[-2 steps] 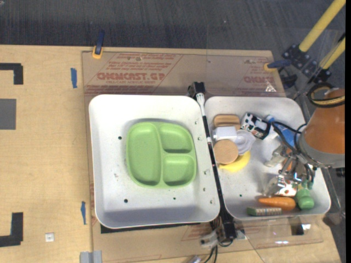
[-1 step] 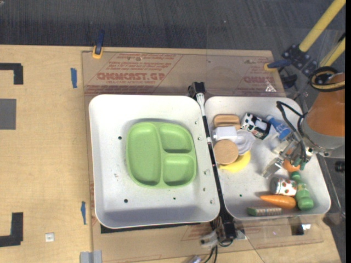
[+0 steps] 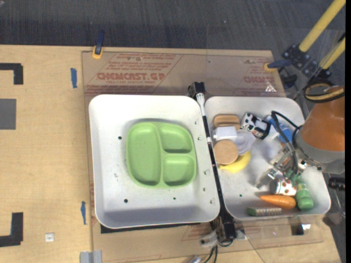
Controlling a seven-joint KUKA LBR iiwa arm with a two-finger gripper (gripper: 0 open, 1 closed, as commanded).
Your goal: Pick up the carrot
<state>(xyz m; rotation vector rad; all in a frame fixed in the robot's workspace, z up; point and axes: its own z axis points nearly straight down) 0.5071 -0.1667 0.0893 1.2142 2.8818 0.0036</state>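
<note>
I could not tell the tool's opening; descending, it risked snagging clutter crowding the carrot just below.

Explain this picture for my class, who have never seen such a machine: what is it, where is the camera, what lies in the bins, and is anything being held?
One camera looks down at a slant on a bench with two white bins. The grey and orange robot arm reaches in from the right, its gripper low in the right bin. The left bin holds a green divided plate. The right bin holds toy food: a carrot, a banana and other small pieces. The gripper sits just above the carrot; I see nothing between its fingers.
</note>
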